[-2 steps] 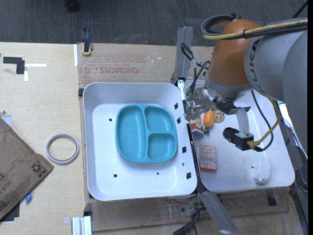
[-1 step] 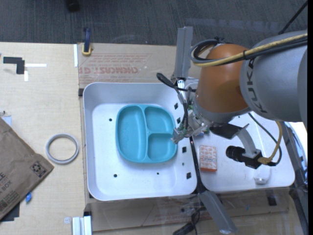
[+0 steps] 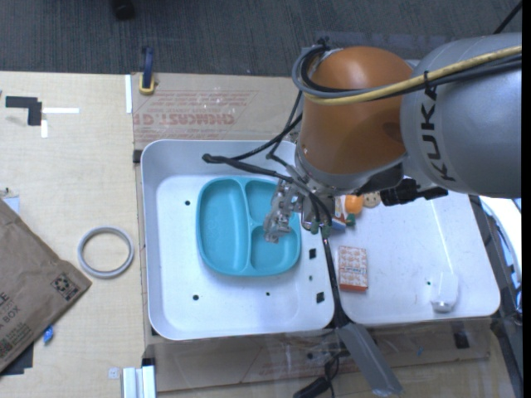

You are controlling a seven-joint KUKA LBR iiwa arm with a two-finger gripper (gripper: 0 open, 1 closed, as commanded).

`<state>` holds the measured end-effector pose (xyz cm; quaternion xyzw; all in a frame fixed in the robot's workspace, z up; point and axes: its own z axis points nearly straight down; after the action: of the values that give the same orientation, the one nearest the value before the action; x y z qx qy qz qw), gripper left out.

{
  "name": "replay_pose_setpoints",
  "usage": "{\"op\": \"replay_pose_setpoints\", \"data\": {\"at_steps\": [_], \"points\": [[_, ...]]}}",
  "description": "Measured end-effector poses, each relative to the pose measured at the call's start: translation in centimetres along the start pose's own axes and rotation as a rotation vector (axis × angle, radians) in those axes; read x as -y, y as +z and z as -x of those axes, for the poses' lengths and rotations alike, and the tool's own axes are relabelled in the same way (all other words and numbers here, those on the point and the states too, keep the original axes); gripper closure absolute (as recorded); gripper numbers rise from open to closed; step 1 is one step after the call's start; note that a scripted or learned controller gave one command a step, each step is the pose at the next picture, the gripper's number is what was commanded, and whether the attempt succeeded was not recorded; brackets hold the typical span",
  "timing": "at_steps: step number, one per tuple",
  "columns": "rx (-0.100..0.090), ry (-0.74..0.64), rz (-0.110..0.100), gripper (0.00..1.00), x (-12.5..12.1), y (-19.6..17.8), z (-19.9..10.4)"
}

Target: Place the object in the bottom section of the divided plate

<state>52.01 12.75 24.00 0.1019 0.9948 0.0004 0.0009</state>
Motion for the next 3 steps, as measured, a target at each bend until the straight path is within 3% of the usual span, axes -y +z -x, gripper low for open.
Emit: {"op": "replay_pose_setpoints", "data": {"at_steps": [1, 2, 3], "points": [[-0.003, -0.116, -0.001, 1.00, -6.6, 14.9, -5.8], [-0.009, -0.121, 0.000, 0.00, -6.8, 15.0, -6.1], [0.000, 0.185, -0.001, 0.00, -1.8, 3.9, -3.9]]}}
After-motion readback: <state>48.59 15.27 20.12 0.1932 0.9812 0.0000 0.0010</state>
